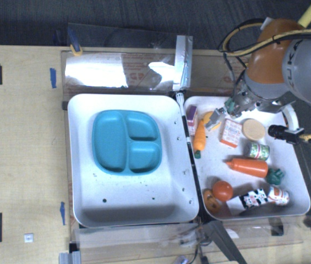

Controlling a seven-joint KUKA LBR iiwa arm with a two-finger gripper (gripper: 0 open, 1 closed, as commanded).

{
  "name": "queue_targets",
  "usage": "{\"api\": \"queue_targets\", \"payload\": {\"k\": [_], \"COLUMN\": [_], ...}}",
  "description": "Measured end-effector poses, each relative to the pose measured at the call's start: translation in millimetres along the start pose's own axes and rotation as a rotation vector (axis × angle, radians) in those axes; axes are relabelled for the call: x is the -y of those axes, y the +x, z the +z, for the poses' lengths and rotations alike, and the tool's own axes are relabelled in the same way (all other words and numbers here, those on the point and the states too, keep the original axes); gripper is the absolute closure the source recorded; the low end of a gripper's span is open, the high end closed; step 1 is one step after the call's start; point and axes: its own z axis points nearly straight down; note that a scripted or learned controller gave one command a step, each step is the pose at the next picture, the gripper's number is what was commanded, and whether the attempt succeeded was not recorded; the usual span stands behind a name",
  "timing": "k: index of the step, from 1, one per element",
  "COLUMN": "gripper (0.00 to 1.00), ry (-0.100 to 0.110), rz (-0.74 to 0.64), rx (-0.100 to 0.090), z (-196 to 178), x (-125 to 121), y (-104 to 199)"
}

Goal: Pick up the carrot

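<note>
While hovering at the right bin's (304, 199) upper edge, gripper (225, 111) (open or shut, impossible to tell). One carrot (249, 166) near that bin's middle, green top pointing right. Beside it, one small can (258, 150), one tomato (222, 190). Left bin (83, 202): one blue divided tray (126, 141).

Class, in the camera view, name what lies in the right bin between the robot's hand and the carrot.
In the camera view, a small red-and-white packet lies between the hand and the carrot.
</note>
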Motion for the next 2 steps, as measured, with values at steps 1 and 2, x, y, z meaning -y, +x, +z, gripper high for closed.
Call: {"api": "queue_targets", "payload": {"k": [1, 2], "gripper": [0.00, 0.00], "ry": [-0.006, 0.017], "rz": [0.042, -0.268], "rx": [0.005, -0.007], "z": [-23.4, 37.2], "x": [-13.6, -6.7], "y": [-4.4, -8.3]}}
